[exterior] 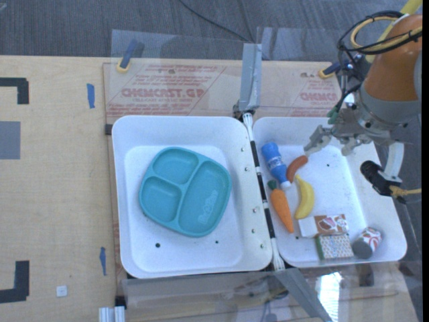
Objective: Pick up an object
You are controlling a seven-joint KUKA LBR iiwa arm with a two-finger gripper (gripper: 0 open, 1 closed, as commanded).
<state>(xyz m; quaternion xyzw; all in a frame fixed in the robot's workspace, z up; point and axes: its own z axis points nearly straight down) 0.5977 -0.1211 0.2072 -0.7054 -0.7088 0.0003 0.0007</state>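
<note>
A pale wooden bench [53,200] marked with black and blue tape — dark grey carpet [100,5] lies beyond.

Fixed above the bench [53,180], looking down at a slant on both white bins: left bin [127,200], right bin [375,200]. Far enough to frame both whole, arm [395,72] entering from the right.

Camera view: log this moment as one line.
hand open, above right bin, holding nothing | nearest: sausage, bottle, banana, carrot | left bin: blue plate
</note>
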